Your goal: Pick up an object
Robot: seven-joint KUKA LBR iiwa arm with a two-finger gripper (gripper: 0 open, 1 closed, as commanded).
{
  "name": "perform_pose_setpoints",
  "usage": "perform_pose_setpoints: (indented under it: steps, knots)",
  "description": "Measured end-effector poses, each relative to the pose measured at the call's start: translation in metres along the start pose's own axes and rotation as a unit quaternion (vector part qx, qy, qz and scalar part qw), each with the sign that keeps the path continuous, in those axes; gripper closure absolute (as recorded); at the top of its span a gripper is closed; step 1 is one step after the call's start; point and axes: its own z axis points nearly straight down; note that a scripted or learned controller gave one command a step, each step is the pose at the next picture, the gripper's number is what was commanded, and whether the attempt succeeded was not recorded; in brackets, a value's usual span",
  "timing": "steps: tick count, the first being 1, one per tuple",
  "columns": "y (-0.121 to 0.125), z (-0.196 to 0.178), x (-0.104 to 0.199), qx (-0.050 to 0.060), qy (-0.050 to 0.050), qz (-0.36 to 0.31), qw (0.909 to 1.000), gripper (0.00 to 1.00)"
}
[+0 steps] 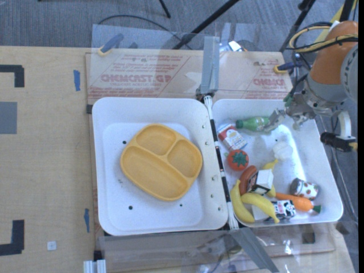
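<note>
On the table's right bin (327, 169), the green bottle (253, 123) is seen lying lengthwise toward the jaws (282, 117) at its cap end; their opening cannot be told.

The gripper (282, 117) hangs over the right bin (330, 169), just beside the green bottle (253, 123).

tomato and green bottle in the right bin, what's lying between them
In the camera view, a small red and white packet lies between the green bottle above and the tomato below, near the right bin's left wall.
</note>
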Motion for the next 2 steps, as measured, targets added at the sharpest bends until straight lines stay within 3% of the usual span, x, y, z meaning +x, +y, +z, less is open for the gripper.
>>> perform_pose_setpoints:
  steps: [1,2]
  knots:
    - [0.0017,0.0254,0.0356,-0.007,-0.007,0.012,0.9999,0.00]
    - [0.0018,0.0254,0.0357,-0.007,-0.007,0.012,0.9999,0.00]
